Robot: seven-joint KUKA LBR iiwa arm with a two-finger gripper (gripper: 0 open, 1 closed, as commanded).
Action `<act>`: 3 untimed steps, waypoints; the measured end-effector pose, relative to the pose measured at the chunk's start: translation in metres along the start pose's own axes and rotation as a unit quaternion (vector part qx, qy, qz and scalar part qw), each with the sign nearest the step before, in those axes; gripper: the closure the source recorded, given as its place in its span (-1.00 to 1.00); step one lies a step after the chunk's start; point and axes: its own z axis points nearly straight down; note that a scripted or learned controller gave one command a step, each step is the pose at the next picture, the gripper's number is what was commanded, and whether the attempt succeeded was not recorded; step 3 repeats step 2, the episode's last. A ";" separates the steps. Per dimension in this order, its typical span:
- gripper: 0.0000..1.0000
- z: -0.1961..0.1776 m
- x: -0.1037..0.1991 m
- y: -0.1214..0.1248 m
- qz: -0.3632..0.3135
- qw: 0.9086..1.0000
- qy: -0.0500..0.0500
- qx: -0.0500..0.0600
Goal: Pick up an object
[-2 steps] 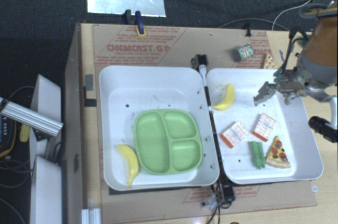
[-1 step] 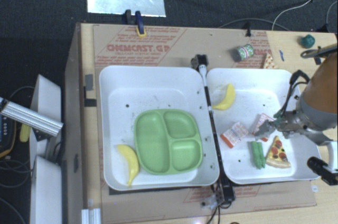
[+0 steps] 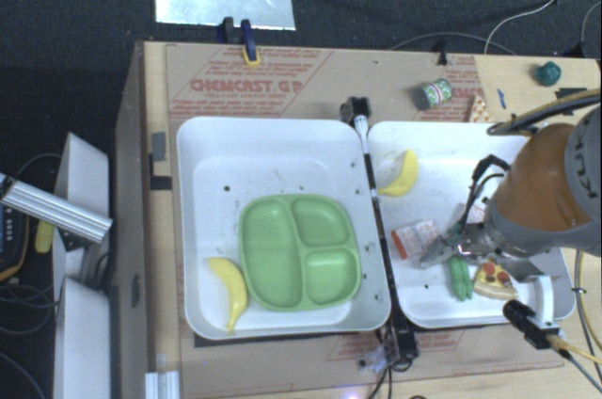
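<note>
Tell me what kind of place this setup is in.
Probably a robotics lab test bench, not a kitchen: two white bins sit on a board, holding toy food such as a banana and a green divided plate, with loose cables around.

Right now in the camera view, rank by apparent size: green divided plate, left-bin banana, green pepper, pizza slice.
1. green divided plate, clearly largest.
2. left-bin banana.
3. pizza slice and green pepper: they look alike in size, and the arm overlaps them, so I won't rank them.
</note>
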 end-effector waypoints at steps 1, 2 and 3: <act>1.00 -0.011 0.001 0.001 -0.001 1.000 0.001 -0.001; 1.00 -0.100 0.051 0.025 -0.001 1.000 0.000 -0.001; 1.00 -0.100 0.051 0.025 -0.001 1.000 0.000 -0.001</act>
